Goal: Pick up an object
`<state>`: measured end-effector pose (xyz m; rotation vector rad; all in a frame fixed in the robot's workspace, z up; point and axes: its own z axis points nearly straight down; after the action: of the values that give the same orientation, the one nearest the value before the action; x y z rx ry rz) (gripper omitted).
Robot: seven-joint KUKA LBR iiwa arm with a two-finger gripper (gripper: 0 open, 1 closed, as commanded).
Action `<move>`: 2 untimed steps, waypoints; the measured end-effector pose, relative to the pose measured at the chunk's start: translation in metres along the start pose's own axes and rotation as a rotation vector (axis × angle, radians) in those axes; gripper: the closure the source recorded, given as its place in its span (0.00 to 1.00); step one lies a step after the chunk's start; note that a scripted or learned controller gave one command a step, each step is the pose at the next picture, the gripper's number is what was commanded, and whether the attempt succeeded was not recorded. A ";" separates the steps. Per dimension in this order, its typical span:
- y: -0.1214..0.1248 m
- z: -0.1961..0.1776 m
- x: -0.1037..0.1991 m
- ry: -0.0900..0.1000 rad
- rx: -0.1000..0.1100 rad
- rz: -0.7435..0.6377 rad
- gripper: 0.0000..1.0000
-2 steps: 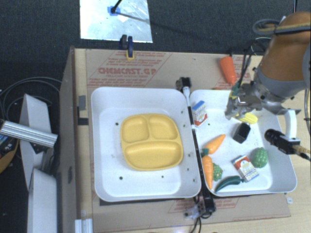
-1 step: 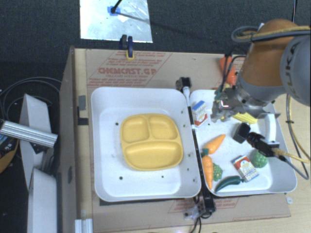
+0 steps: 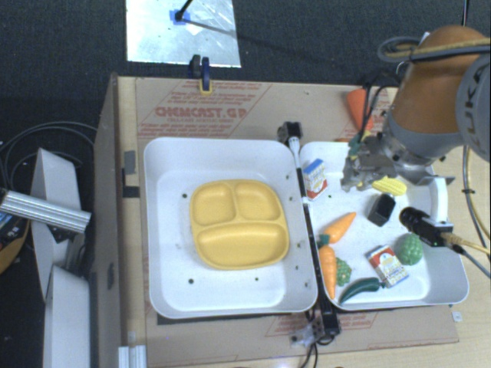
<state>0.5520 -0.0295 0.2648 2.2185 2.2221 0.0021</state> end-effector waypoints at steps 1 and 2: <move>0.001 0.019 -0.008 0.000 0.001 0.000 1.00; -0.009 0.024 -0.007 0.000 0.002 0.000 1.00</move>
<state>0.5434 -0.0360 0.2408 2.2198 2.2226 0.0000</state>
